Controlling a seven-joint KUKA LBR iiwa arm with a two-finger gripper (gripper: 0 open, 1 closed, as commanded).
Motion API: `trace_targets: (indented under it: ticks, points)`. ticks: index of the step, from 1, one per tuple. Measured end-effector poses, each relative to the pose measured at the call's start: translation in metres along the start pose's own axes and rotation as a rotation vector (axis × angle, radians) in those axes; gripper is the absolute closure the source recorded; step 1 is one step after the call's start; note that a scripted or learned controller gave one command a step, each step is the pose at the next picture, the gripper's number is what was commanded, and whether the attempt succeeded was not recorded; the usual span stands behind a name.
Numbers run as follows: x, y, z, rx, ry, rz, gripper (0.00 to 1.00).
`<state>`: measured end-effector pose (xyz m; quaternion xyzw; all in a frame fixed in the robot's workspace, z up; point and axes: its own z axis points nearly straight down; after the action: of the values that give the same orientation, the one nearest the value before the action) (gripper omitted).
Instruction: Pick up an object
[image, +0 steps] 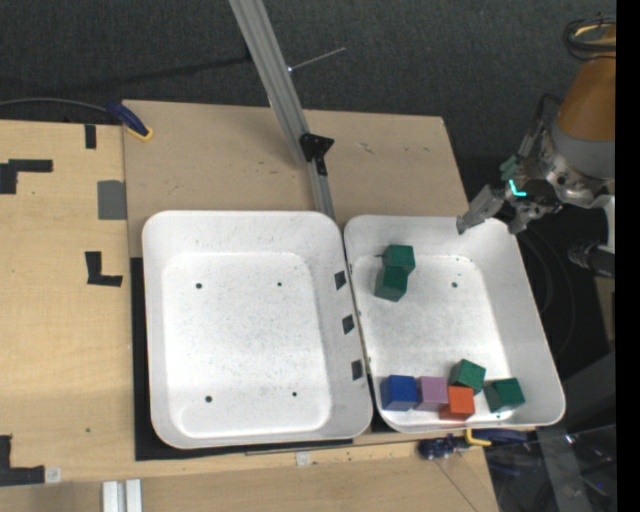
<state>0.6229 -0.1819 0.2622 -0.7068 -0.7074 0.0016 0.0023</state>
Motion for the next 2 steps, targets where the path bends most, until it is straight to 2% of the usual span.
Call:
trace_targets:
  ticks: [1,2]
  points:
    - [0.0,0.001,-0.003,-0.004,-0.002,-0.001,0.0]
    - [0.007,-0.006,0.045,0.001,-0.001,-0.001,0.0]
